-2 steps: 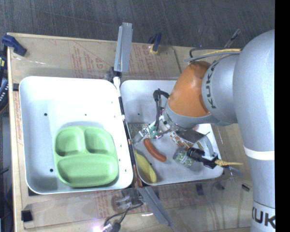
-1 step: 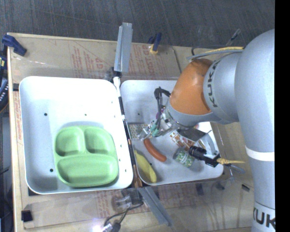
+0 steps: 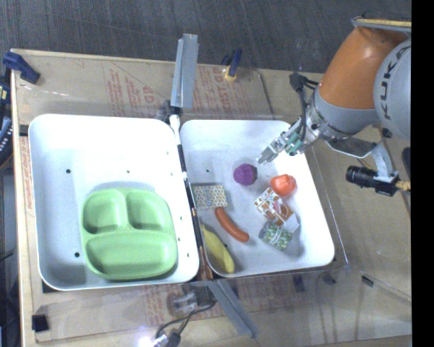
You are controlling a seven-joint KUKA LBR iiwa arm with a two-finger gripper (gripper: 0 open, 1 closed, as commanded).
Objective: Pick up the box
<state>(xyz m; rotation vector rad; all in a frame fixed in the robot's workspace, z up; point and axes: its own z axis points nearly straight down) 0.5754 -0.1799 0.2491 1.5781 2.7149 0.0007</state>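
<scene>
A small patterned box [image 3: 209, 195] lies flat in the right bin [image 3: 217, 139], close to its left wall. My gripper [image 3: 275, 150] hangs over the right bin's upper right part, well to the right of the box and just above a purple round fruit [image 3: 245, 173]. Its fingers are open and nothing is between them.
The right bin also holds a red tomato [image 3: 283, 185], two wrapped packets [image 3: 275, 219], an orange sausage [image 3: 231, 225] and a yellow banana [image 3: 218, 249]. The left bin [image 3: 65, 143] holds a green compartment tray [image 3: 129, 233]. A metal divider post [image 3: 183, 71] stands between the bins at the back.
</scene>
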